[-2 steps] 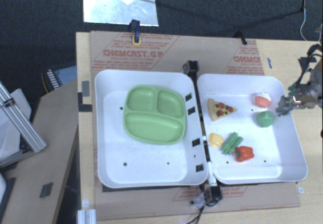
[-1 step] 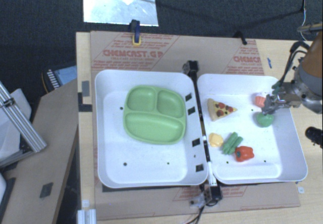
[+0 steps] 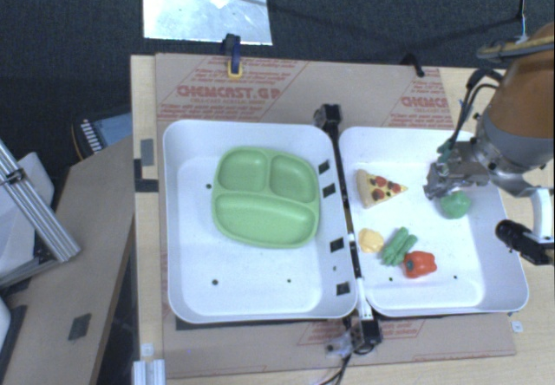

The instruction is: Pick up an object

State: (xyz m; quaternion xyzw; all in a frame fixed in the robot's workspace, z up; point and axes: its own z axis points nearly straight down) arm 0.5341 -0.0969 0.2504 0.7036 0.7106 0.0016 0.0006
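The desk (image 3: 286, 80) carries two white bins side by side. The left bin (image 3: 186, 288) holds a smooth green plate (image 3: 264, 197) with three parts. The right bin (image 3: 494, 288) has lots of bare floor low in the frame. The end effector (image 3: 449, 185) sits at the right side of the frame, right above a round green ball (image 3: 455, 204), touching it or nearly so. To their left lie a pizza slice (image 3: 379, 187), a red pepper (image 3: 419, 264), green beans (image 3: 397, 246) and a small yellow toy (image 3: 371, 241).
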